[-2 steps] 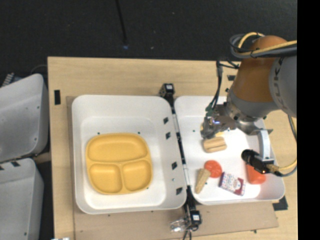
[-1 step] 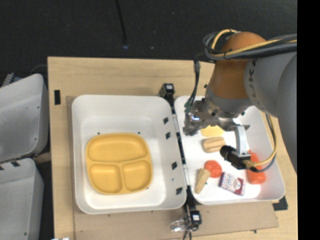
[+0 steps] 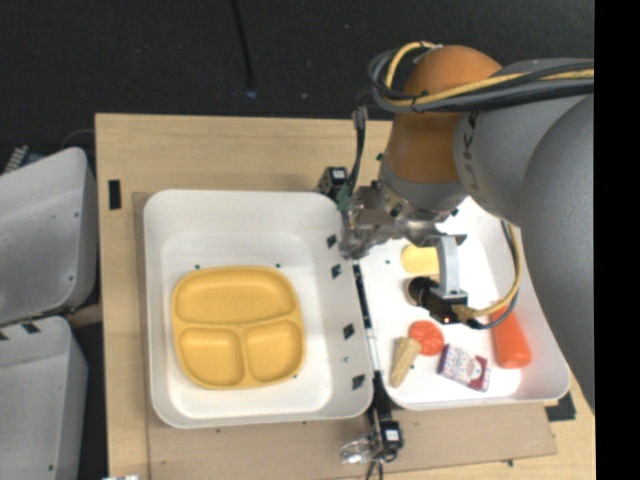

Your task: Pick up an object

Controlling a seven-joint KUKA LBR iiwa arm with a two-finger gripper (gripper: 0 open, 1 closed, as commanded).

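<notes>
I see even, bright overhead light on the white bins (image 3: pixel 240 208), washing them out slightly (soft shadows only); the whole frame is mildly soft and grainy.

A light wooden table (image 3: pixel 220 148) stands on a dark, speckled floor (image 3: pixel 180 38). Pale grey panels (image 3: pixel 40 238) sit just beside its left edge.
</notes>
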